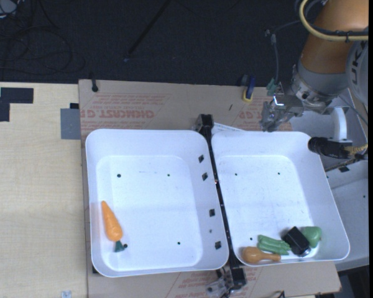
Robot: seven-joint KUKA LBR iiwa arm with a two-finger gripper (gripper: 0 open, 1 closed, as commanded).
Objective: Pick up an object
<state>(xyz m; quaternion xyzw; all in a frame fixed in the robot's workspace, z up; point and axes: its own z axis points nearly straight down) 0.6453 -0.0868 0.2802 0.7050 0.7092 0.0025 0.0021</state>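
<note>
White bins [146, 143] side by side, and my gripper [275, 118] is parked above the far rim of the right bin [323, 172], outside the pile, so nothing is in hand; can't tell how it's set from this angle, too small and dark against the cardboard. Candidates: an orange carrot [110, 221] lies alone near the left wall of the left bin, well apart from everything, which makes it the cleaner grab. Rest are bunched in the near right corner of the right bin: green pod [273, 245], tan pear-shaped piece [258, 255], black block [296, 239] resting against a green lump [312, 234], all touching or nearly so and pressed to the rim. My read: that corner clutter risks a finger hitting the wall or a neighbour. Pick not yet started; I'm high and clear, likely so the camera sees both bins.
</note>
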